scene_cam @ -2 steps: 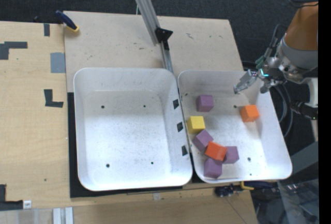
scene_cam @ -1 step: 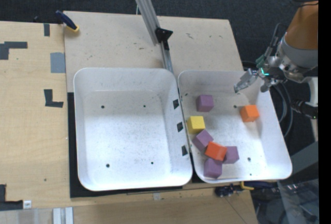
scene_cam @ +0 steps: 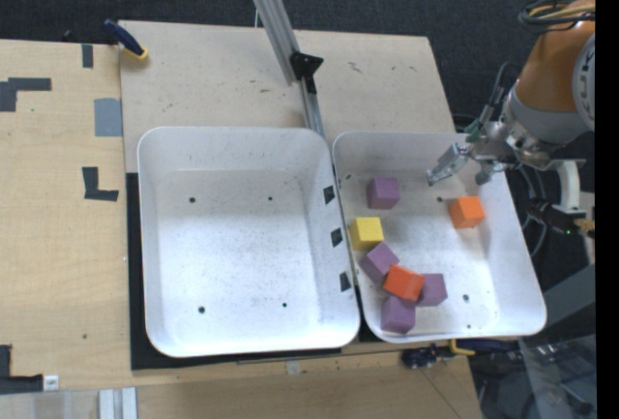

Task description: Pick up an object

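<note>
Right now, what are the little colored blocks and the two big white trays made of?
The small colored cube blocks, like the orange one and the yellow one, look like soft foam or painted wood: matte faces with no shine, so I can't be sure which. The two shallow white bins, left and right, look like smooth molded plastic, with rounded corners and speckled scuffed floors.

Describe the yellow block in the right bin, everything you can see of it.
The yellow block is a small cube-like piece, matte and plain, foam-like in look, lying flat on the floor of the right bin close to its left wall. Its top face and a darker side face show. A purple block lies just below it in the camera view, touching or nearly so. The gripper is well away, up and right of it.
</note>
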